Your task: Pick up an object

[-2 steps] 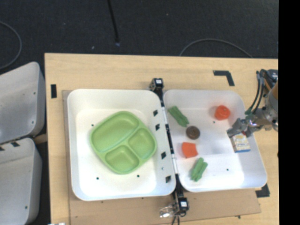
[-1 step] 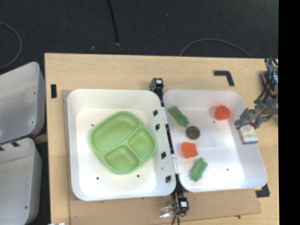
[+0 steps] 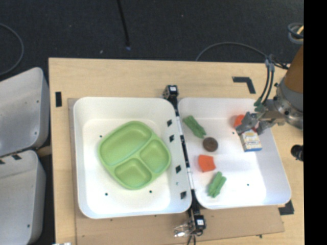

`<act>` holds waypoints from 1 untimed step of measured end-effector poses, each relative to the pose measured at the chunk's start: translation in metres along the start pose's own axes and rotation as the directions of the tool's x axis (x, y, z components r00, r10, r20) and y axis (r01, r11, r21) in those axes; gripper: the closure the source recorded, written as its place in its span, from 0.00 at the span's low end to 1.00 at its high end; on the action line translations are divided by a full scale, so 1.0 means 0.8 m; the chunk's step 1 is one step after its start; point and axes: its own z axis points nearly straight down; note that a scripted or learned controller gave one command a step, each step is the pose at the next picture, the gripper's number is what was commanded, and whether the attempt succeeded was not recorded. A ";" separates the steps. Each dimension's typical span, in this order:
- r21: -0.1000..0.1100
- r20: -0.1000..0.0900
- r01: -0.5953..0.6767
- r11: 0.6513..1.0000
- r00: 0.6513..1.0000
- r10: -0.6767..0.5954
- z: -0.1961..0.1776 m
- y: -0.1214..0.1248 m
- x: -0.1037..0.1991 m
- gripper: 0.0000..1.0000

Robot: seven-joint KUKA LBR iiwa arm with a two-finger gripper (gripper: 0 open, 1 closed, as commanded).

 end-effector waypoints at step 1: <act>0.001 -0.002 0.001 1.000 1.000 -0.001 -0.007 0.006 0.069 1.00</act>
